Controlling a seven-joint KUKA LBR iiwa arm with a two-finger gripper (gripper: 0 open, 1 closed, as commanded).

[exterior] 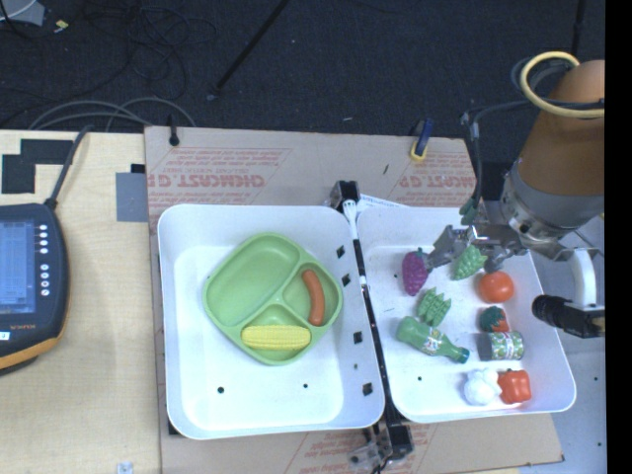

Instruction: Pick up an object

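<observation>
Left bin: green sectioned plastic plate (259,286) with corn and sausage, well left of claw.
Right bin: purple plastic grape bunch (415,272) just left.
Claw: gripper (469,255) over green leafy toy (470,261); grip state, cannot tell.
Progress: 0 lifted, pickup pending.

- left white plastic bin (188,363) has the green sectioned plate (259,276) in it
- orange sausage (315,296) and yellow corn cob (276,337) sit on that plate
- right white plastic bin (553,383) holds purple grapes (415,272), green bottle (432,340), red tomato (497,286)
</observation>
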